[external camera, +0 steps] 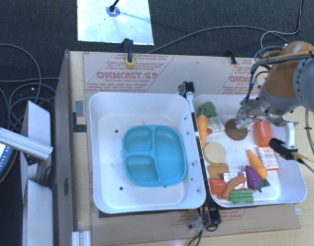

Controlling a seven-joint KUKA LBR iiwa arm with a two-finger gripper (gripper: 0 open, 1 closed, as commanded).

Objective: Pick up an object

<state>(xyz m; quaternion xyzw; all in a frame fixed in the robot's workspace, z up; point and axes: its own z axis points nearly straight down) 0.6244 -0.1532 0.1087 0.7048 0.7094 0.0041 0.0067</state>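
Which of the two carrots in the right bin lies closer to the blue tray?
The carrot along the right bin's left wall, beside the broccoli. The other carrot lies further right, beside the purple grapes.

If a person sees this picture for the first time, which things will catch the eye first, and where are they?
The blue divided plate stands out first, lying alone in the left bin. Next comes the heap of colourful toy food in the right bin, such as a carrot, a purple bunch of grapes and a brown disc. The grey arm with its orange band reaches in from the right, its gripper just above that disc.
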